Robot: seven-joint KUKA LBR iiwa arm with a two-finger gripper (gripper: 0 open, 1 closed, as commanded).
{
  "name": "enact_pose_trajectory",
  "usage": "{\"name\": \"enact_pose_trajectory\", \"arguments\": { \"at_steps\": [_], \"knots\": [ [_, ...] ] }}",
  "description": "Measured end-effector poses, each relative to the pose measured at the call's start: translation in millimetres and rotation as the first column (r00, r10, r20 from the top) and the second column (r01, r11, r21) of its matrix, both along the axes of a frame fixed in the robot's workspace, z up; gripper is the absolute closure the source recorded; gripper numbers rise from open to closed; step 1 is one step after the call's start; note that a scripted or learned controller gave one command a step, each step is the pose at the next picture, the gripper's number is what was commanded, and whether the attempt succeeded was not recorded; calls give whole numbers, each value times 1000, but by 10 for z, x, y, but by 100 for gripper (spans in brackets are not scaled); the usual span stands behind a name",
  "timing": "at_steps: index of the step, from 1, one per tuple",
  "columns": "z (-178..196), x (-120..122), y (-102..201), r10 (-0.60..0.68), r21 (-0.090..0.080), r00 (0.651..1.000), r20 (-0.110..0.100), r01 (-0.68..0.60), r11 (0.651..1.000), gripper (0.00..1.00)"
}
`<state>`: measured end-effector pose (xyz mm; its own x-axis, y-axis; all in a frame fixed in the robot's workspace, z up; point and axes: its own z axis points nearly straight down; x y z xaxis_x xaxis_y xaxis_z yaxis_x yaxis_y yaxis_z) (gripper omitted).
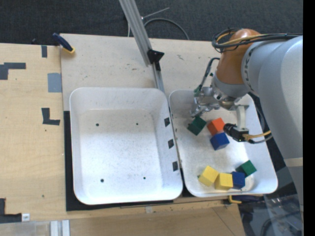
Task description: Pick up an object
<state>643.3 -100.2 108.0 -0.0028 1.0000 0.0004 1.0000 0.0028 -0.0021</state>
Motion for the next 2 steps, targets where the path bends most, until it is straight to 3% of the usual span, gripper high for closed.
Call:
{"name": "enact_pose_trajectory", "arguments": {
  "at_steps": [2],
  "knots": [
    [1234,23,-95,-1,-2,1000,9,1,1000,100]
  ]
}}
